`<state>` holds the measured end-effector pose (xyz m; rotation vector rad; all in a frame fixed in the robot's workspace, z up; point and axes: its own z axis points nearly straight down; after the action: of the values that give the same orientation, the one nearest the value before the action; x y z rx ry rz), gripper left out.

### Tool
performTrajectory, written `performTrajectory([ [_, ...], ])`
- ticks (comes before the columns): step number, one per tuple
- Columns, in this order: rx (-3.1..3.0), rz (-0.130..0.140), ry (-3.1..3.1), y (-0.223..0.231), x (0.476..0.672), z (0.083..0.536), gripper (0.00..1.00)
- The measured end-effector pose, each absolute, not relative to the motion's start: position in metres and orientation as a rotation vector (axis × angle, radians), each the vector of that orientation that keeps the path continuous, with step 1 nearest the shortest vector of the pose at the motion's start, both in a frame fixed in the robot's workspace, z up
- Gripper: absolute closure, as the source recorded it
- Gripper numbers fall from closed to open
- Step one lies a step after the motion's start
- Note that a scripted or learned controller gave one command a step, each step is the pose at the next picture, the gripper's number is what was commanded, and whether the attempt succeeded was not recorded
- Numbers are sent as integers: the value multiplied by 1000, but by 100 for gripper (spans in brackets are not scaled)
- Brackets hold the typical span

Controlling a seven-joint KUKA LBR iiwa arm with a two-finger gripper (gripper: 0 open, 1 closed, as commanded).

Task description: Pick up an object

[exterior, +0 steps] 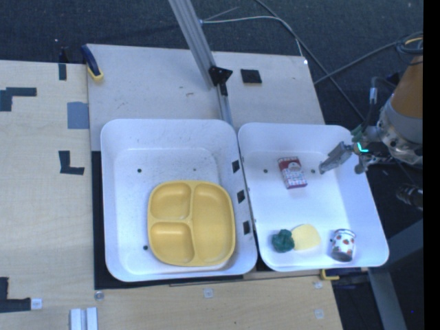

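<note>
Up on the right, the gripper (342, 158) hangs over the top right part of the right bin (313, 135). Its two fingers look spread apart, with nothing between them. The grey arm with its orange band (412, 91) reaches in from the right side.

Just to the left of the gripper, a small red and white box (292, 172) lies flat on the bin floor, not touching the fingers. Along the front of that bin sit three things in a row: a green lump (282, 240), a pale yellow block (306, 237) touching it, and a small silver and red thing (342, 244) near the corner.

The left bin (130, 146) has a yellow tray (192, 222) with three parts in it.
</note>
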<state>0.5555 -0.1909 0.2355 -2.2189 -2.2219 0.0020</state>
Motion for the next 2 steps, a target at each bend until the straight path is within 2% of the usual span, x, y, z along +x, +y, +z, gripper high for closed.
performTrajectory([
  [1,-2219,2,-2222,-191,556,236,0],
  [2,-2218,6,-2219,-193,556,192,0],
])
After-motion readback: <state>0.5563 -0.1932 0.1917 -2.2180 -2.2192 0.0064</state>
